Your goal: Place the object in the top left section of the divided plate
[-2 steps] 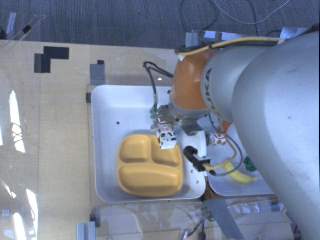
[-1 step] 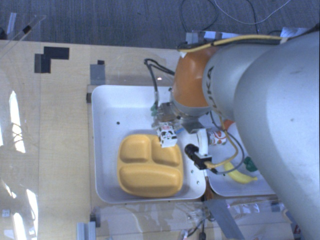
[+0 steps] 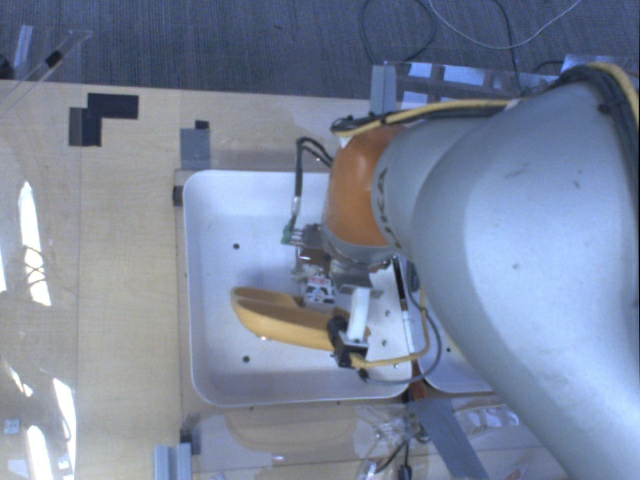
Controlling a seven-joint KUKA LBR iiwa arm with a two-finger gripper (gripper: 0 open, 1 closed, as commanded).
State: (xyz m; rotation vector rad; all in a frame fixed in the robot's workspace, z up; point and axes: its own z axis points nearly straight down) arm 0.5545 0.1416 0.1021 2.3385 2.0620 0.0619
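Note:
A yellow banana (image 3: 275, 318) lies in the lower middle of the left white bin (image 3: 225, 238), its left tip pointing up and left. My gripper (image 3: 322, 293) hangs directly over the banana's right half, low and close to it. The wrist with its orange band (image 3: 355, 198) hides the fingertips. The banana's right end disappears under the gripper body and a yellow cable (image 3: 385, 363).
The big grey arm (image 3: 520, 258) covers the right bin and most of the right side. The left bin's floor to the left and above the banana is bare white. Small grey brackets (image 3: 195, 146) stand at the bin's corners on the wooden bench.

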